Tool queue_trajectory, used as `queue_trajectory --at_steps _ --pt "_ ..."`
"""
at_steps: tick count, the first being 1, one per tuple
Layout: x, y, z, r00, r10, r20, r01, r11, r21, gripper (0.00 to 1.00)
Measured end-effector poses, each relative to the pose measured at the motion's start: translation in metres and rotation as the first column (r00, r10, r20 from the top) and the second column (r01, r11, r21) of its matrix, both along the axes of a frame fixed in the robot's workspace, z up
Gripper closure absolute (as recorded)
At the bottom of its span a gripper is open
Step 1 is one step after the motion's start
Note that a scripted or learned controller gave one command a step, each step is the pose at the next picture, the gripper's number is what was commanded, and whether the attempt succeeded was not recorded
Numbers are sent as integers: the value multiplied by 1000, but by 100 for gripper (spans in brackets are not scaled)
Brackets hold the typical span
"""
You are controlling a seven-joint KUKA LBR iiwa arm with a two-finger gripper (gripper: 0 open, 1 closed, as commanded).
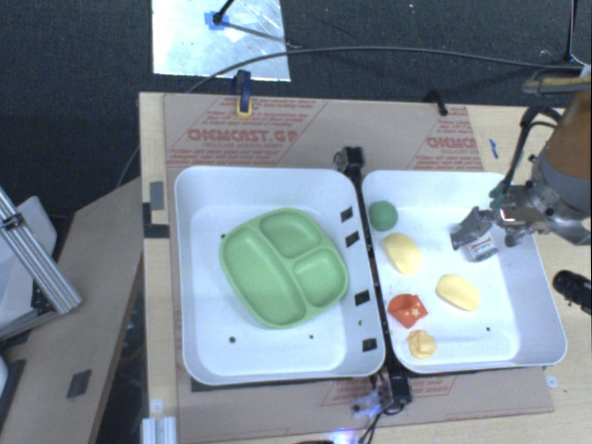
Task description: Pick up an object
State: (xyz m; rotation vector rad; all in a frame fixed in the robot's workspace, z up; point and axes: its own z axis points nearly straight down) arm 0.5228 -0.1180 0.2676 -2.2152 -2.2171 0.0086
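The right bin [527,336] holds several small items: a green ball [383,215] at the back left, a pale yellow oblong piece [402,252] in front of it, a yellow lemon-like piece [458,292] in the middle, a red piece [407,309] and a small orange-yellow piece [422,343] near the front. My gripper [474,237] hangs over the back right of this bin, above and to the right of the pale yellow piece and just behind the lemon-like piece. A small white and red part sits at its tip; I cannot make out what it is.
The left bin [199,340] holds a green divided plate [282,266]. A black clip strip [363,248] runs along the seam between the bins. The arm's body [569,169] fills the right edge above the right bin.
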Motion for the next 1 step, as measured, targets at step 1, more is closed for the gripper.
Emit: queue_trajectory --at_steps 1 --pt "2 0 6 1000 3 12 -3 1000 -2 0"
